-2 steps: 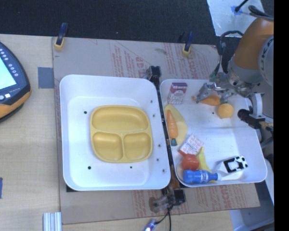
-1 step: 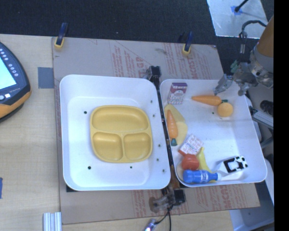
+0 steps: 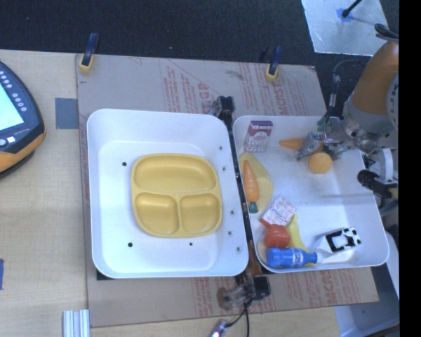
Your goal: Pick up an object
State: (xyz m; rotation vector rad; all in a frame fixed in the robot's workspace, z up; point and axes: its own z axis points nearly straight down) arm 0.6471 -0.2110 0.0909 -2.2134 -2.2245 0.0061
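The right bin (image 3: pixel 379 209) served as the reference for all positions. The gripper (image 3: pixel 321 144) sat low in the far part of this bin, and its state could not be determined, because the tool appeared only as a small dark grey mass. Directly beside it, toward the near side, lay an orange ball (image 3: pixel 321 162), apparently touching the tool or just short of it; this was judged the most probable target. An orange wedge-shaped piece (image 3: pixel 291 144) lay just beyond the tool toward the bin's left wall, and a small carton (image 3: pixel 259 134) stood in the bin's far left corner. Along the left wall lay a carrot (image 3: pixel 250 182) on a yellow piece (image 3: pixel 264 181). Toward the near left corner were clustered a wrapped packet (image 3: pixel 279 209), a red item (image 3: pixel 277 236) and a blue bottle (image 3: pixel 290 258), with a black-and-white object (image 3: pixel 342 240) nearer the middle of the near wall. The principal risk was judged to be the ball rolling clear under an off-centre closure. A second risk was that the adjacent wedge would be caught together with it. The left bin (image 3: pixel 102 188), beside the reference bin, held a yellow divided tray (image 3: pixel 176 193).
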